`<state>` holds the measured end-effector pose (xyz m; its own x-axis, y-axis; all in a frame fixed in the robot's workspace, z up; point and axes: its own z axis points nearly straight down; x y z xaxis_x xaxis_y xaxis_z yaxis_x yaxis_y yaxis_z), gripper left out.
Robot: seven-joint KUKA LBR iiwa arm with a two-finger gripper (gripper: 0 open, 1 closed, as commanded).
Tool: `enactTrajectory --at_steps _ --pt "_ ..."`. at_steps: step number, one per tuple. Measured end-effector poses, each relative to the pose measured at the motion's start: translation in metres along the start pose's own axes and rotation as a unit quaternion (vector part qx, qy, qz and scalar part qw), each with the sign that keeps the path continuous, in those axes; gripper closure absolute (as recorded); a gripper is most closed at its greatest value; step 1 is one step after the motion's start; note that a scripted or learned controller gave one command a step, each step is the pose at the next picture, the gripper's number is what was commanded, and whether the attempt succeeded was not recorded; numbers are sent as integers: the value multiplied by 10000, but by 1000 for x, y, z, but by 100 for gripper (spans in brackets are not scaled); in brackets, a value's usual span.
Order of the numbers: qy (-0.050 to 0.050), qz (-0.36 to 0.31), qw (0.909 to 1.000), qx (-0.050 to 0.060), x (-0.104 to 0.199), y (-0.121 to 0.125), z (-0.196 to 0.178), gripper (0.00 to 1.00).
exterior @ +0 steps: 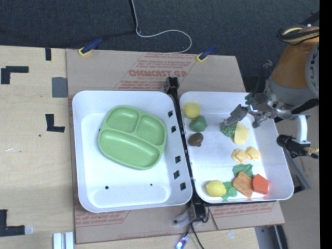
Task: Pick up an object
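At the left of the frame sits the left bin (83, 139), holding a green divided plate (132, 136) tilted across its middle. Nothing there seems to be the target.

Between the bins, red print on the cardboard (150, 74) at upper centre reads roughly "CHEMCAST GP"; the smaller lines under it are too blurred to read. More red print at the bottom edge is unreadable too.

The right bin (277, 188) holds the toy food. Along its left side: a yellow ball (192, 110), a green piece (197, 123) and a brown piece (195, 138). At the bottom: a lemon (216, 188), an orange piece (242, 183) and a red block (260, 183), packed together with green leaves.

At upper right of that bin the gripper (232, 122) hangs low over a dark green piece (227, 130), which touches a pale yellow piece (241, 134). I cannot tell how the jaws stand, nor whether anything is held.

The likely trouble, as I judge it: the two pieces lie so close that a closing grasp could pinch both, or nudge one aside and shut on nothing. The bin's far wall is near, so a drift toward the top edge could strike it.
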<state>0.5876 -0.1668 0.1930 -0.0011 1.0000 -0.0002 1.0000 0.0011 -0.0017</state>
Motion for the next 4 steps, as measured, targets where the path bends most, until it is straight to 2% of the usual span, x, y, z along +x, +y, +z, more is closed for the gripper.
enactTrajectory --at_steps 1,2,3,4 --pt "13 -6 10000 22 50 -72 -15 0" --pt "-6 -16 10000 -90 68 -101 -197 0" --pt "-6 -7 10000 -5 67 -101 -197 100" --pt "5 -44 10000 -62 143 -94 -298 100"
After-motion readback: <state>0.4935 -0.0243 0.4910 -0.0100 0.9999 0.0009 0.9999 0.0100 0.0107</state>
